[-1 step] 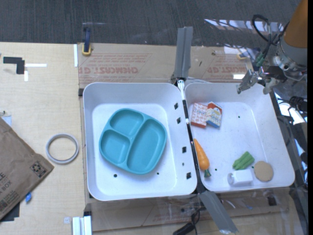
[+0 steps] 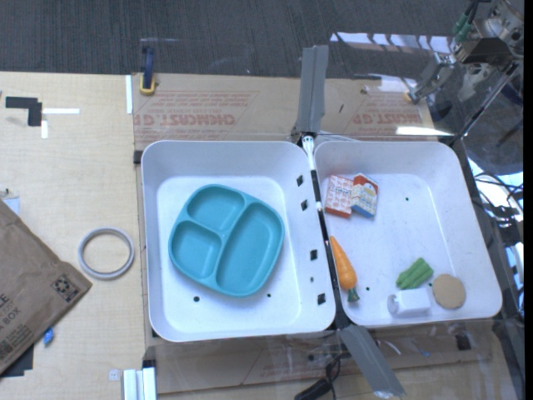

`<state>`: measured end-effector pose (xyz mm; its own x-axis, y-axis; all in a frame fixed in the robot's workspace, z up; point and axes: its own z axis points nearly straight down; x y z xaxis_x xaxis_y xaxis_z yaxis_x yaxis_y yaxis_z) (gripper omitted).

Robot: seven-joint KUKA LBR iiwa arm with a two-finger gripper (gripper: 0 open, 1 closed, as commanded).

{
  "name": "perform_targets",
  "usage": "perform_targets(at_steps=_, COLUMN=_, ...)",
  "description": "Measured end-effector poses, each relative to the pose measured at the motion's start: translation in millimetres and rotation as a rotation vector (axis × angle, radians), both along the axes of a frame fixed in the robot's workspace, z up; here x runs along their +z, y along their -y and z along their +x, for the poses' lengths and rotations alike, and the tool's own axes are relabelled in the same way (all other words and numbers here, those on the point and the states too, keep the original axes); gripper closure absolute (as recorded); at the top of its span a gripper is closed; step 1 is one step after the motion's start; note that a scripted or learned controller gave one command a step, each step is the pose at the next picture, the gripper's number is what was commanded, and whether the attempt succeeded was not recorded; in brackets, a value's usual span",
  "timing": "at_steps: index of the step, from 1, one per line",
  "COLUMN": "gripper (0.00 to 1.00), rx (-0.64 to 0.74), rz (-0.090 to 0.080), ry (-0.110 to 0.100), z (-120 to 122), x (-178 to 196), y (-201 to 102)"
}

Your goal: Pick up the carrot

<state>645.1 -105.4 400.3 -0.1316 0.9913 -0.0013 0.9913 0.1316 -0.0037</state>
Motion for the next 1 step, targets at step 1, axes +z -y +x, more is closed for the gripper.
perform_targets(at_steps=1, gripper=0.00, rx=0.279, rz=0.001, ry=0.001, z=15.2, x=39.5, y=-72.8)
